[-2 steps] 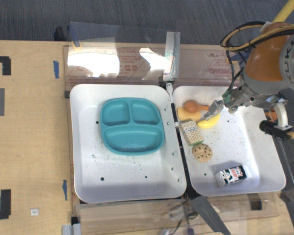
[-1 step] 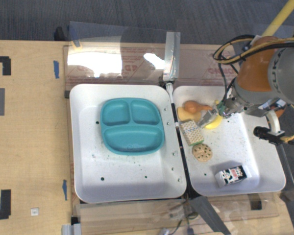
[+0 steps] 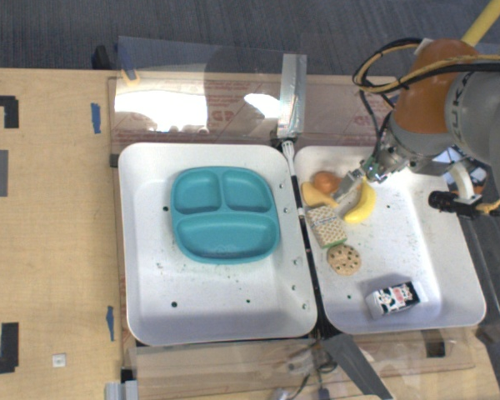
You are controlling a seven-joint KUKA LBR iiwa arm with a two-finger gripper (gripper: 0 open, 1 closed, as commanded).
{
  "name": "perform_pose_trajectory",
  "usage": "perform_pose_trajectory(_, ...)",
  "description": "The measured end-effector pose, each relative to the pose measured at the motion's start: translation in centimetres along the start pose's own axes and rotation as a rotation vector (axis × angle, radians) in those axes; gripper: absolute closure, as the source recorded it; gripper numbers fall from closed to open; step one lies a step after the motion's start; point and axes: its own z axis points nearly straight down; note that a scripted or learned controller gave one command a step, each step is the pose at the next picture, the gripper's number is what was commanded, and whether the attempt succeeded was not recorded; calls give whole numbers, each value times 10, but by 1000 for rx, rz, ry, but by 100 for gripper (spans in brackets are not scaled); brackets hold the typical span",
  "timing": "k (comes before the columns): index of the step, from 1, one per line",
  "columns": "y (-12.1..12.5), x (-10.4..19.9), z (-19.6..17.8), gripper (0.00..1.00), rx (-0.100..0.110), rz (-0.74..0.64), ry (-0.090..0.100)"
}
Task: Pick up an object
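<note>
Nearest the camera, at about five o'clock in the right bin (image 3: 450, 307), lies a small black-and-white can (image 3: 392, 298) on its side, with a round cookie (image 3: 343, 260) and a checkered wafer (image 3: 326, 225) beyond it toward ten o'clock. Farther back, the gripper (image 3: 351, 188) sits low among the banana (image 3: 362, 204) and an orange fruit (image 3: 323, 181); whether it is clenched or released I cannot tell. At nine o'clock, the left bin (image 3: 142, 248) holds a teal divided plate (image 3: 225, 213).

The desk (image 3: 42, 248) is a light wood top with some black marks and bits of blue tape (image 3: 95, 117). Sitting right on it, side by side and touching, are the left white bin (image 3: 142, 298) and right white bin (image 3: 437, 261).
</note>
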Motion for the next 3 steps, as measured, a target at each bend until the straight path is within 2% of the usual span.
perform_pose_trajectory(1,-28,15,9,0,0,51,0)
perform_pose_trajectory(2,-26,13,-5,100,-8,52,-5)
perform_pose_trajectory(3,8,73,-95,100,-9,68,-2)
